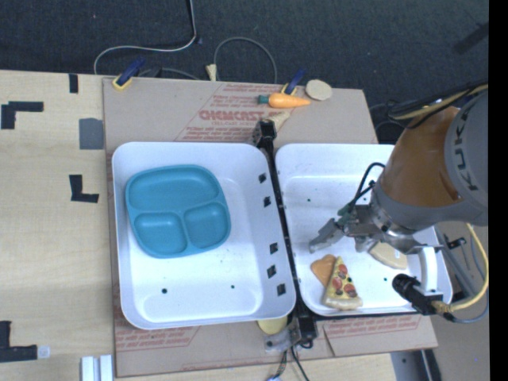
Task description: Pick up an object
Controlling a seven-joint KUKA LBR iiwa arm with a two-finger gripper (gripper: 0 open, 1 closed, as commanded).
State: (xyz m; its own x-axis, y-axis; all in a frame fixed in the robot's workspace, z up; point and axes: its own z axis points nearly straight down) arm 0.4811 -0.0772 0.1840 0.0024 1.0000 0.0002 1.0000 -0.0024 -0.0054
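In the right bin (317, 165) a toy pizza slice (341, 284) lies near the front wall, with a small orange-brown wedge (321, 267) touching its left side. A pale beige piece (389, 255) lies just right of them, partly under the arm. My gripper (336, 228) hangs over the middle of this bin, just above and behind the wedge and pizza slice. Its fingers look spread open, and nothing shows between them. The grey arm with its orange band (421, 165) covers the bin's right part.
The left bin (198, 300) holds a blue divided plate (178, 210). A black divider (274, 213) runs between the bins. Behind them on the cardboard lie a toy carrot (287, 100) and a beige disc (319, 90). A yellowish object (272, 323) sits at the front edge.
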